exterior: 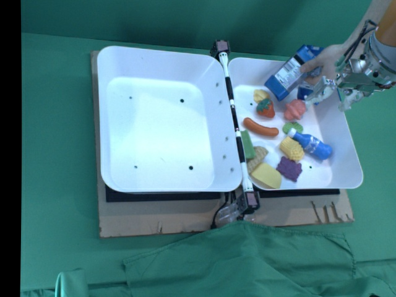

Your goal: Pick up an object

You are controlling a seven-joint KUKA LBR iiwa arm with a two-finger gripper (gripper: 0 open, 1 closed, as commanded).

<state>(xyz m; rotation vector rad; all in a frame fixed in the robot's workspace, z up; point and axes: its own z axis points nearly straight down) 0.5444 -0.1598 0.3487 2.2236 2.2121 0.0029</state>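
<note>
A blue and white carton [291, 72] stands tilted at the back of the right bin [346, 166], its upper end against my gripper [327, 90]. A pale shape [328, 57] lies across the carton's top corner, so I cannot make out the hold. More toys lie in this bin: a strawberry [266, 108], a sausage [260, 127], a pink piece [295, 109], a corn cob [291, 148], a blue bottle [311, 145], purple grapes [289, 168] and a yellow wedge [266, 176].
The left bin [161, 60] shows a bare white floor with a few dark dots. A black and white rail [232, 107] runs between the bins. Both bins sit on cardboard [154, 218] over green cloth. A fold of that cloth [247, 258] bunches at the front.
</note>
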